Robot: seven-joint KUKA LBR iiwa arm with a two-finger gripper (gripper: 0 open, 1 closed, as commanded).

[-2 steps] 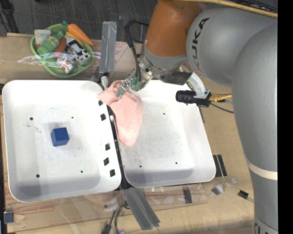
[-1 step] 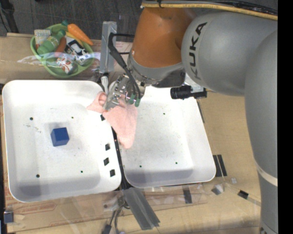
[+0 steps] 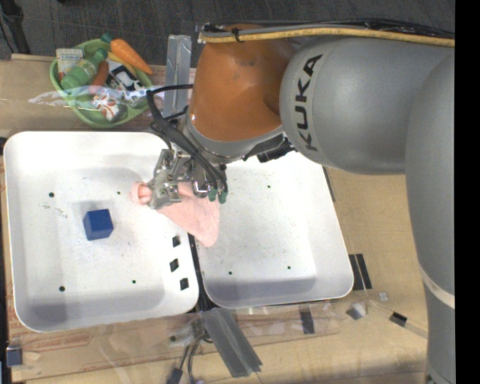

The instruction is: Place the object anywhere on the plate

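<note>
While the pink object (image 3: 194, 218) hangs at the centre of the frame, over the seam where the two bins meet, I read the step as carry: its upper end sits between the fingers of the gripper (image 3: 180, 184), which are closed on it, and its flat lower part droops toward the lower right. I cannot make out a plate, so I judge the next move to call for finding one, travelling over it and letting go low. A blue cube (image 3: 98, 223) lies apart, left of centre, on the floor of the left bin (image 3: 32, 294). Bare floor of the right bin (image 3: 288, 238) shows right of centre. At the upper left, a green bowl (image 3: 84, 112) of mixed items, a carrot (image 3: 130, 54) among them, stands on the wooden bench (image 3: 360, 206). Dark flooring runs along the top edge.
</note>
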